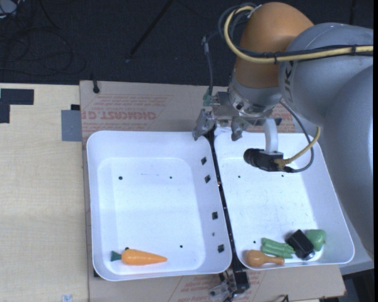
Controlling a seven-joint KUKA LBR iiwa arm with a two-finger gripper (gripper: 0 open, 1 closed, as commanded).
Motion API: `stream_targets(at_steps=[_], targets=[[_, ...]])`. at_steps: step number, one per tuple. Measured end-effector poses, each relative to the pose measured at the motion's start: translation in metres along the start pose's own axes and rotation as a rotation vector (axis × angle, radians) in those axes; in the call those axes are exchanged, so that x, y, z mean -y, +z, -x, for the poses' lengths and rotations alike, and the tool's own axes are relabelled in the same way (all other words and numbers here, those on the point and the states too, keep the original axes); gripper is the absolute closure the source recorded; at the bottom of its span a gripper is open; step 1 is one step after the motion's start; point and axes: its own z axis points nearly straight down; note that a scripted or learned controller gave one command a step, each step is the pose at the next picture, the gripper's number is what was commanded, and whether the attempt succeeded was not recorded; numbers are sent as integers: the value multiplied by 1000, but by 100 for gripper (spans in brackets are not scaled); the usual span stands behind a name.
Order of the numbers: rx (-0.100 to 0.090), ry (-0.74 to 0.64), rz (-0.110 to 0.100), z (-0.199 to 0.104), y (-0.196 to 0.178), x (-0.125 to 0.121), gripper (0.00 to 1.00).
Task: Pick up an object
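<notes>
An orange carrot (143,257) with a green stub lies at the front of the left bin (101,168). In the right bin's (331,194) front right corner sit an orange pear-shaped toy (262,258), a green pod-like toy (277,248), a black block (300,243) and a green piece (315,236). My gripper (219,131) hangs over the far end of the divider between the bins, well away from all of them. It is open, with nothing between its fingers.
A black cylinder (261,159) on a cable hangs from the wrist over the right bin's far part. The arm's grey bulk (340,87) covers the right side. Brown cardboard (145,109) lies under the bins, on a wooden bench (31,200).
</notes>
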Motion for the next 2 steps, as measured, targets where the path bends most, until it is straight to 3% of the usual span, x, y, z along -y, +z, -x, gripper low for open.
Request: stream_targets(at_steps=[1, 2], targets=[[3, 9, 2, 81, -112, 2, 0], [-5, -8, -15, -35, -74, 4, 0]])
